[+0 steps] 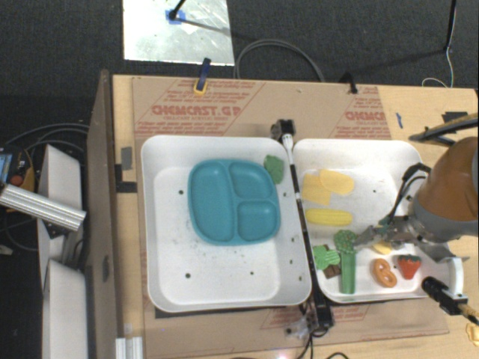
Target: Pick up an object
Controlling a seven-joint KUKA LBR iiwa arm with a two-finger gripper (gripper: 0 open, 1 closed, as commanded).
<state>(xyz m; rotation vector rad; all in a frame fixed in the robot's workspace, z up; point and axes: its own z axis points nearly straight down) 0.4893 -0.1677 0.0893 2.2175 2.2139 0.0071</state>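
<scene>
The bench (105, 200) is topped with a brown cardboard sheet (254, 107) printed with red lettering, and stands on a dark carpeted floor (60, 43). A shiny metal plate (178, 21) lies flat on the floor beyond the bench, marked with a small piece of blue tape (176, 16), and a blue and yellow clamp (202, 77) sits at the far edge of the cardboard. Grey cables (273, 51) loop on the floor behind the bench, a thin black cable (451, 13) runs down at the upper right, and an aluminium bar (41, 206) lies tilted over white furniture (56, 275) at the left.
</scene>
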